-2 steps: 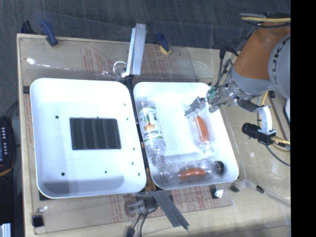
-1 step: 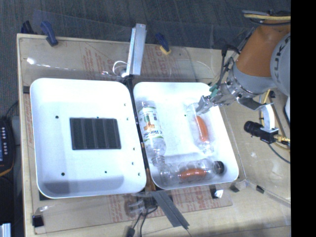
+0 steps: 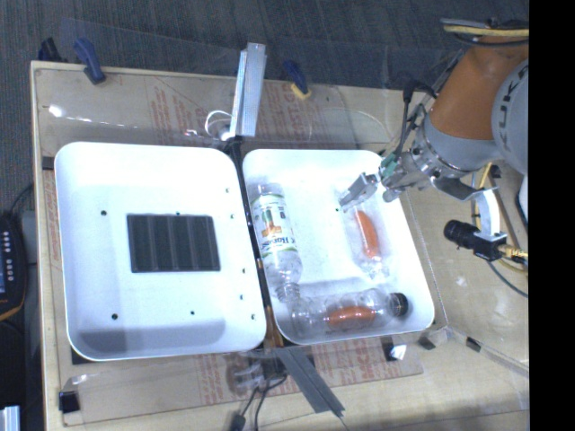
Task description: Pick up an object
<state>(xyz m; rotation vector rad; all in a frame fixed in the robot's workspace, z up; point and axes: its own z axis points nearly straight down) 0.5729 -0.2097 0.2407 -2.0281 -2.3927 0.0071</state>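
Gripper over the right bin's far right corner, 3 items below.
I see its fingers parted and holding nothing, just above the orange-filled packet, which runs far-to-near by the right wall. The labelled bottle, print unreadable, hugs the left wall; another bottle lies across the near edge, leaving the centre free.

Surface: pale wood-toned board under a clear sheet, faint red print. Blue clamps along the far edge. Metal bar upright at the far middle. Floor: dark grey carpet. Lighting: even, bright.
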